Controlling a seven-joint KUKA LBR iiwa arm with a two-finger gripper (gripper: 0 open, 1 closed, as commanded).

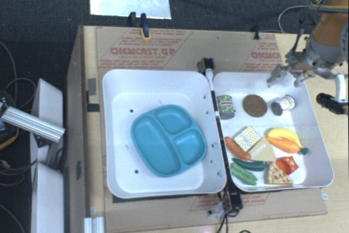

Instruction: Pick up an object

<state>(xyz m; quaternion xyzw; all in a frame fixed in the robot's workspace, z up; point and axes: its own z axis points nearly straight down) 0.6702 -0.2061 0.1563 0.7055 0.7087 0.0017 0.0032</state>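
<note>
The right bin (322, 139) holds a mix of toy foods. A green can (225, 106) stands at its far left, with a brown round disc (254, 105) and a silver can (283, 103) lying on its side to the right. Nearer the front lie a yellow banana (283, 133), an orange carrot (285, 144), a small patterned box (247, 137), a red-orange sausage (237, 148), a green pod (243, 173), a pizza slice (277, 174) and a red piece (288, 163). My gripper (287, 76) hangs over the bin's far rim, open and holding nothing, just beyond the silver can.
The left bin (122, 101) holds a blue divided plate (168, 139). A central divider rail (214, 103) separates the bins. The cardboard bench surface (163, 49) surrounds them. A metal bar (30, 121) lies off to the left. The arm's orange band (330, 30) sits at the far right.
</note>
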